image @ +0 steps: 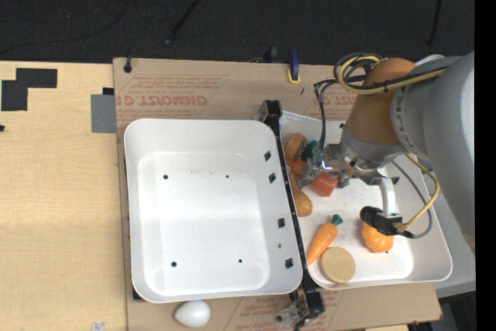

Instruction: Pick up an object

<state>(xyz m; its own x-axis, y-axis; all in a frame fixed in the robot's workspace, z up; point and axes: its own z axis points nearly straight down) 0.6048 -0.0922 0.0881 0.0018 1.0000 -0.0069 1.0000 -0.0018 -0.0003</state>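
Toys crowd the right bin (434, 260): a red piece (324, 184) under the claw (319, 167) near the left wall, a carrot (322, 240) toward the front edge. Claw state: cannot tell. Best to descend straight and close squarely on the red piece.

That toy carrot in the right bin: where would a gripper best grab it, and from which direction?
Probably the thick orange middle of the carrot, coming straight down from above. It lies flat and slanted, green top toward the upper right, so the fingers should close across its narrow width. The round tan disc sits right by its lower end, so gripping higher up looks safer.
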